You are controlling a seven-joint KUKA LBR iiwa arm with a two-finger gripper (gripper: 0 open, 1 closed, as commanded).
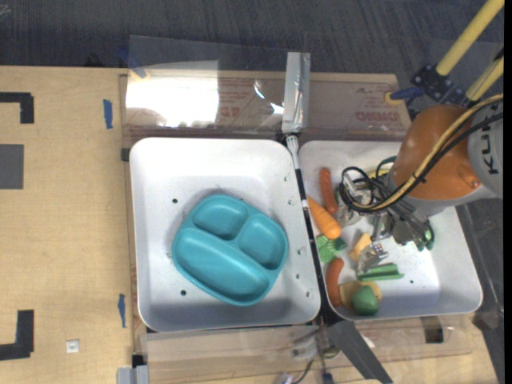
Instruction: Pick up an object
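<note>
Gripper (376,242) is hanging low in the right bin (456,282), over a pile of toy veg (352,254) w/ carrots (325,218); can't tell its state. Teal divided plate (230,249) is lying in left bin (160,174)

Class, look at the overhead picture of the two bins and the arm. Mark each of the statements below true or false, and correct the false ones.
1. The teal divided plate lies in the left bin. True.
2. The toy vegetables sit on the plate. False: they lie in the right bin.
3. The gripper is over the right bin. True.
4. An orange carrot lies near the divider between the bins. True.
5. The arm is over the left bin. False: it is over the right one.
</note>
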